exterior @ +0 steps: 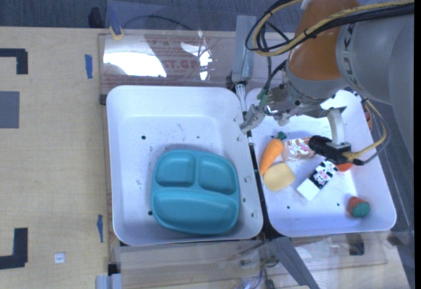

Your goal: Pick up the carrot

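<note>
Far wall of the right bin [378, 169] covered by the arm [368, 37], arm cut off by the top and right edges, gripper [266, 110] fingers too blurred to be judged, print on the small black-and-white box [318, 178] too small to be read

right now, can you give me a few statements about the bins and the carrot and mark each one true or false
1. The carrot lies in the right bin. True.
2. The teal tray sits in the right bin. False: it sits in the left bin.
3. The tool has the carrot lifted clear of the bin. False: the carrot lies on the bin floor, below the tool.
4. A pale yellow piece touches the carrot's lower end. True.
5. The small red and teal object rests against the carrot. False: it lies apart, near the bin's lower right corner.
</note>
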Motion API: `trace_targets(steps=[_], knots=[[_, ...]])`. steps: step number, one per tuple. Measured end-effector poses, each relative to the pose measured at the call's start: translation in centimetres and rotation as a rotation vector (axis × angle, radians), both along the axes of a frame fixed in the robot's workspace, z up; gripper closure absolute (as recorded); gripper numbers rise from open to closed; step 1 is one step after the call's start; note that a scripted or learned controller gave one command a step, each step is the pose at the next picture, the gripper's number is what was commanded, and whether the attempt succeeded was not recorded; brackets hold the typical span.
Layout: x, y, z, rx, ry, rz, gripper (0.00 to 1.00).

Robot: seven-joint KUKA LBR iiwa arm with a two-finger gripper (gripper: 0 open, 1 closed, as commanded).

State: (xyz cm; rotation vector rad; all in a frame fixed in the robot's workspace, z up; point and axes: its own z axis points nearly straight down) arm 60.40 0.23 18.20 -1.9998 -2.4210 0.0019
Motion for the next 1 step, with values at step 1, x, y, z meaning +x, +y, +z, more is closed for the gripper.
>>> trace_targets(steps=[1], knots=[[0.00, 0.00, 0.00, 0.000, 0.000, 0.000, 0.00]])
